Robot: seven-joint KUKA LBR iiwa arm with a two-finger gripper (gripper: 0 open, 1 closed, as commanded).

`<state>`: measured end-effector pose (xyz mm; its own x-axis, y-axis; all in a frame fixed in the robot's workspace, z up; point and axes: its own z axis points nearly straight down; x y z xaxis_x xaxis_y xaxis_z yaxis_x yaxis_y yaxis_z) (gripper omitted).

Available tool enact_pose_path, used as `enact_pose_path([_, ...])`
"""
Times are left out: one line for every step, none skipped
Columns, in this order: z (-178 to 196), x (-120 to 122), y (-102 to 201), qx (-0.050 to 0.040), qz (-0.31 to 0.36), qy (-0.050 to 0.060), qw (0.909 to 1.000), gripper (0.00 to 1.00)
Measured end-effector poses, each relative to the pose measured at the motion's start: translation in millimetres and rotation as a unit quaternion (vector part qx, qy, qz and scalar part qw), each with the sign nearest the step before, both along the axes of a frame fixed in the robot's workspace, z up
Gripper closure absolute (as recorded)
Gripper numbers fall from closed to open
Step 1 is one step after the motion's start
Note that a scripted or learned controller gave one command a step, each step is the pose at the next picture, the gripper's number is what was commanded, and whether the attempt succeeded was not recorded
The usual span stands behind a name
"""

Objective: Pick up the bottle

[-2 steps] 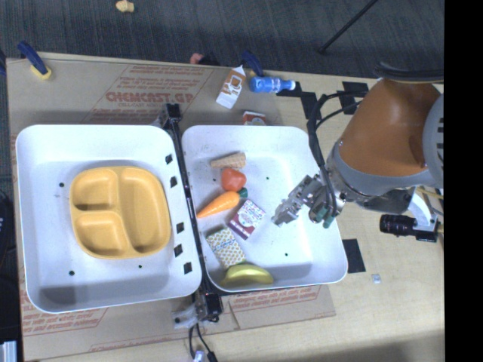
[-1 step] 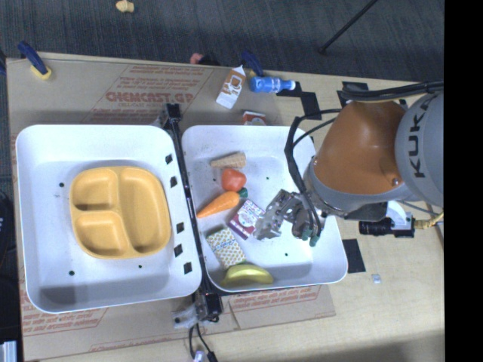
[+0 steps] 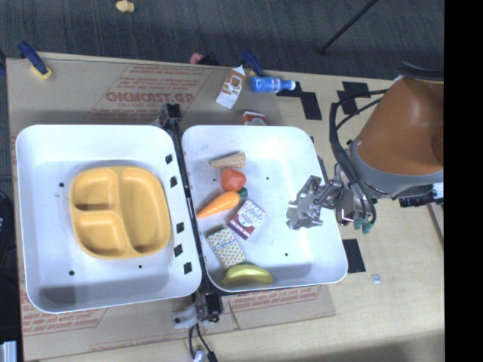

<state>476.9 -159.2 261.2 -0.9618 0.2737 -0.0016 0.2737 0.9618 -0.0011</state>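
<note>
The bottle (image 3: 270, 85) is small and blue with a white cap end. It lies on its side on the cardboard-covered bench, just beyond the far rim of the right bin (image 3: 302, 138). My gripper (image 3: 304, 208) hangs over the right side of that bin, well nearer the camera than the bottle and a little to its right. Nothing shows in the gripper, and the bin floor beneath it is bare white.
The right bin's left half holds a tan wedge (image 3: 228, 160), a tomato (image 3: 233, 179), a carrot (image 3: 219, 204), a red packet (image 3: 247, 219), a patterned box (image 3: 224, 246) and a yellow-green fruit (image 3: 247, 275). A yellow divided plate (image 3: 121, 210) fills the left bin. A small carton (image 3: 231, 87) lies beside the bottle.
</note>
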Motion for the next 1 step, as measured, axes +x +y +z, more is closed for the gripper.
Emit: enact_pose_path([8.0, 0.1, -48.5, -0.0003, 0.089, 0.000, 0.9960, 1.00])
